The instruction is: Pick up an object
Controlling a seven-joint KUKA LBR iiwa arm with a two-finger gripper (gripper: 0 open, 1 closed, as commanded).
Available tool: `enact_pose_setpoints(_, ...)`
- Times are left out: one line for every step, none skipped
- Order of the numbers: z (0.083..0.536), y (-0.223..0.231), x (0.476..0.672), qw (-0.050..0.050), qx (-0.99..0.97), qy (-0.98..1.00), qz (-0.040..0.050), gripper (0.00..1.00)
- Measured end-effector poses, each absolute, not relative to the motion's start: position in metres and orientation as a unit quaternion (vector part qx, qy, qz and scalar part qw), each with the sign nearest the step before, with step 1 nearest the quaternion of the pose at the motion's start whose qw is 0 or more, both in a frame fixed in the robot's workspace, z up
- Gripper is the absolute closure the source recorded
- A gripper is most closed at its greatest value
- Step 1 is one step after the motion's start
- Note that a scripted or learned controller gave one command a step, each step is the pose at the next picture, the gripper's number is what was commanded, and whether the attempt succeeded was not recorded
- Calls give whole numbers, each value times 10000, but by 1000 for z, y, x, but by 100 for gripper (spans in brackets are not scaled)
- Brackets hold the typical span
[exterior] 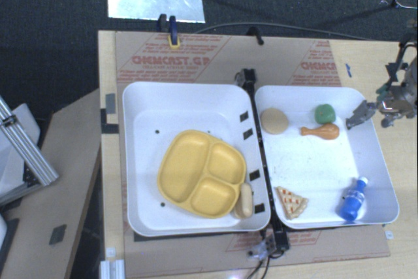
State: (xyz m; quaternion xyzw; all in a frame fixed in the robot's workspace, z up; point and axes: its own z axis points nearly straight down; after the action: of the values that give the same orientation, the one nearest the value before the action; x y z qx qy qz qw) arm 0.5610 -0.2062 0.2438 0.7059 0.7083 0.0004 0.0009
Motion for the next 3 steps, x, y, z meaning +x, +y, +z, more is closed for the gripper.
enact_pose_setpoints(190, -196, 557, -10, 7063, 7080, -3, 0)
enact_pose_setpoints(147, -199, 553, -9, 7065, 7077, -3, 0)
enact_pose_setpoints(105, -198, 556, -11, 7065, 7077, -3, 0)
